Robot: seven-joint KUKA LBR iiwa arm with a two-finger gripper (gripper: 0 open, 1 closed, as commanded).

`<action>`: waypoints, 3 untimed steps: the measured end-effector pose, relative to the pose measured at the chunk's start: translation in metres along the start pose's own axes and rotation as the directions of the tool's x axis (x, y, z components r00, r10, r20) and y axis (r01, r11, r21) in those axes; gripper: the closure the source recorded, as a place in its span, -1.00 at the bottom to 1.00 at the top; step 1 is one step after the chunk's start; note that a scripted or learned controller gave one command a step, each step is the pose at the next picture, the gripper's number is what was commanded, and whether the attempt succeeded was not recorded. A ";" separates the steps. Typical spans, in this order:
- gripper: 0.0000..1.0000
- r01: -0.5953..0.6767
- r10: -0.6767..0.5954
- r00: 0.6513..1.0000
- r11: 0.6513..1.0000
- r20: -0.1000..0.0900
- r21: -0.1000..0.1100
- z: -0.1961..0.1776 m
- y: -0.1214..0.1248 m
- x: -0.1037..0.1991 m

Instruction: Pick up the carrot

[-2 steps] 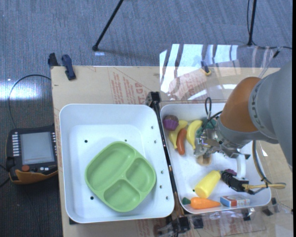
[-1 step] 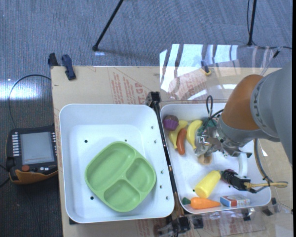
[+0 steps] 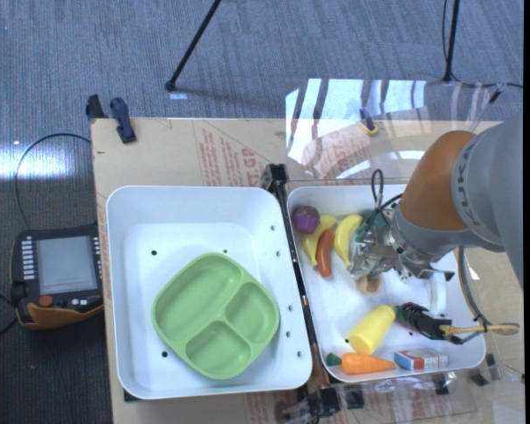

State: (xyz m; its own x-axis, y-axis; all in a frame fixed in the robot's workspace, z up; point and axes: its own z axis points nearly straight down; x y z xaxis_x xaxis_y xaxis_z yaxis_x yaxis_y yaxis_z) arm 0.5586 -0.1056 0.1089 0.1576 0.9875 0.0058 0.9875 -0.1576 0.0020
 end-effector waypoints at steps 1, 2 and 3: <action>1.00 0.191 -0.191 0.982 0.982 0.003 0.001 -0.080 -0.017 0.115; 1.00 -0.180 0.180 0.984 0.984 0.007 0.011 -0.076 -0.069 0.088; 1.00 -0.648 0.648 0.762 0.762 0.011 0.005 -0.075 -0.070 0.148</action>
